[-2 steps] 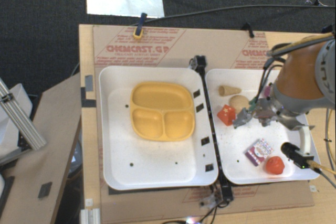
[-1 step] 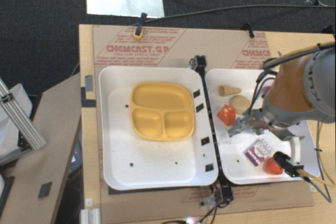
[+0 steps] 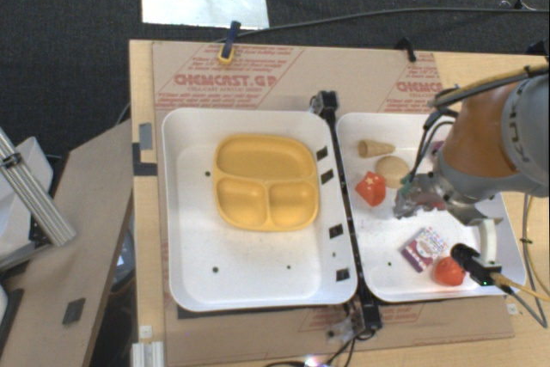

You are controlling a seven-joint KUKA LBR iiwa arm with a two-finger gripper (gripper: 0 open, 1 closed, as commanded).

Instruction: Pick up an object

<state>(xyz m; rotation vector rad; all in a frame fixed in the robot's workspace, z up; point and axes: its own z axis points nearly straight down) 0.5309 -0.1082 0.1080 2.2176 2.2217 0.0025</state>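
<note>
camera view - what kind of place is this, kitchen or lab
Likely a robot lab, not a kitchen: a grey arm over two white bins on a cardboard-lined bench, holding toy food and a yellow tray.

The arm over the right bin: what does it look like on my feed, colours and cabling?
The arm is a rounded grey body with a broad orange band above the wrist. Thin dark cables loop along its upper side. At its end sits a small grey metal gripper.

Red print on the cardboard sheet (image 3: 284,69) under the bins reads "CHEMCAST GP" (repeated at right, partly hidden)
</note>
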